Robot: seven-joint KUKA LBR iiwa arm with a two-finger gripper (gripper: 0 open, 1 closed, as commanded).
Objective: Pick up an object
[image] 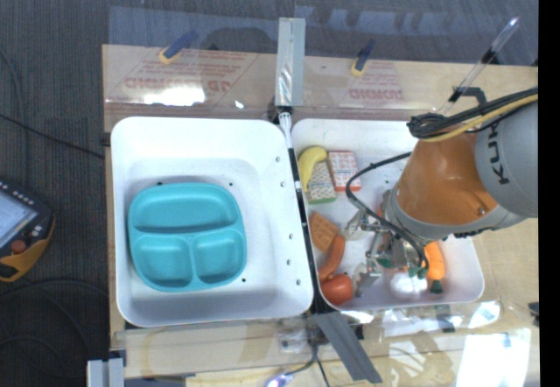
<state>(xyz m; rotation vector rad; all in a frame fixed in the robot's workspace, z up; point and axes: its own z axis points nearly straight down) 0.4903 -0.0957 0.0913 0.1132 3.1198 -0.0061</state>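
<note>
My gripper (378, 261) hangs low in the right bin (468, 284), under the orange wrist band. It is near the bin's front, between a red tomato (338, 289) to its left and a white lump (404, 283) to its right. An orange carrot (434, 261) lies just right of the gripper. A reddish sausage (332, 256) and a tan waffle piece (321, 228) lie along the bin's left wall. Further back are a yellow banana (308, 162) and a small printed box (329, 177). I see nothing lifted off the bin floor.
The left bin (149, 140) holds a teal divided plate (185, 234). A metal divider post (290, 61) stands at the back between the bins. Black and yellow cables (455, 118) run from the arm over the right bin's back right corner.
</note>
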